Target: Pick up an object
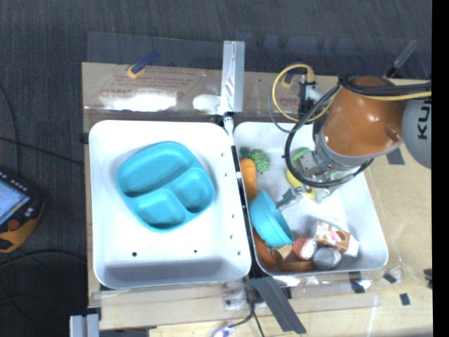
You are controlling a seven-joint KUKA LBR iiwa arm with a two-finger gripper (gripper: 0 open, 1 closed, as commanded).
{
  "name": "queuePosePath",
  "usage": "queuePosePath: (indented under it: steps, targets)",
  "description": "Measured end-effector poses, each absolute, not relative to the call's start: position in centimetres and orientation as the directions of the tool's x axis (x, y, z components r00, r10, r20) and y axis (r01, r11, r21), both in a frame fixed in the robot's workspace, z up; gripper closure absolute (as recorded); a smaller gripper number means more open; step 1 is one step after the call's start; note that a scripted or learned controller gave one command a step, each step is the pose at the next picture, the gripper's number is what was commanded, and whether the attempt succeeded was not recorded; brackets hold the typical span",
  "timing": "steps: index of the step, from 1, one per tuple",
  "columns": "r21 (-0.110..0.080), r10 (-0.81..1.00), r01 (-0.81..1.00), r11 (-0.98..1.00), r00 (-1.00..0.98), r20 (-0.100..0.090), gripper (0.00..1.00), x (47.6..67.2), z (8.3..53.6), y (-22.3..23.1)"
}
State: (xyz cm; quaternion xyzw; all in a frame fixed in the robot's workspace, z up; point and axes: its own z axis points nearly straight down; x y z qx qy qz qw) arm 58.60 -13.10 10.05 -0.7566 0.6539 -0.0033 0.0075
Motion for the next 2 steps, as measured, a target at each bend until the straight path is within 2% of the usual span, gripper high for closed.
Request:
queuePosePath:
  steps: [1, 2]
  targets:
    - [-0.010, -0.985, -0.985, -0.173, 0.173, 0.001, 0.00, 58.5, 9.0, -11.2]
    - [-0.010, -0.945, -0.945, -0.328, 0.328, 0.002, 0.00, 57.8, 9.0, -17.6]
